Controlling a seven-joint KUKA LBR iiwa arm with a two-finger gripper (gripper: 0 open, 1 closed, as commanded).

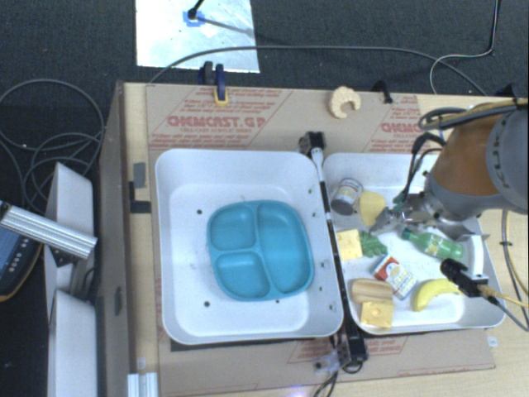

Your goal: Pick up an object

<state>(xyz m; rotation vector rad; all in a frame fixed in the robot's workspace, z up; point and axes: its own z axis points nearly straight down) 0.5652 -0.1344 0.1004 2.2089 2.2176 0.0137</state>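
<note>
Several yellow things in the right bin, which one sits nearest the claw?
The pale yellow round piece beside the tin can, just left of the claw. The banana and cheese wedges lie lower in the view.

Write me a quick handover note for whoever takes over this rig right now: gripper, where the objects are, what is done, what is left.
Gripper: low over the right bin, above the yellow piece and green item; finger state unreadable from this view.
Objects: can, cheese blocks, red-and-white packet, green bottle, banana and bread roll all lie in the right bin. The blue divided plate sits in the left bin.
Done: no lift visible.
Left: grasp one object and raise it.
</note>
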